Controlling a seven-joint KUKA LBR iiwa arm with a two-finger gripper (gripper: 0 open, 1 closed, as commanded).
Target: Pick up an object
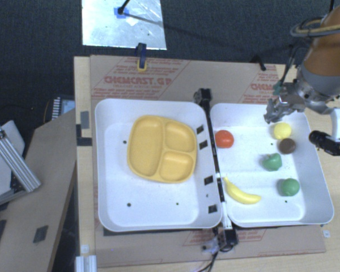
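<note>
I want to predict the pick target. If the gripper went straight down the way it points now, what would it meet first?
Probably the yellow ball, just below and right of the gripper; depth is unclear, so it might touch the right bin floor beside it.

**The arm by the right bin**

Above the right bin [314, 152], the arm [328, 55] swells into a rounded orange band over a smooth grey wrist. A pale ring edges the orange part's top. Below sits the gripper [273, 115], a cluttered grey metal block. Thin dark cables run up beside the arm.
</note>
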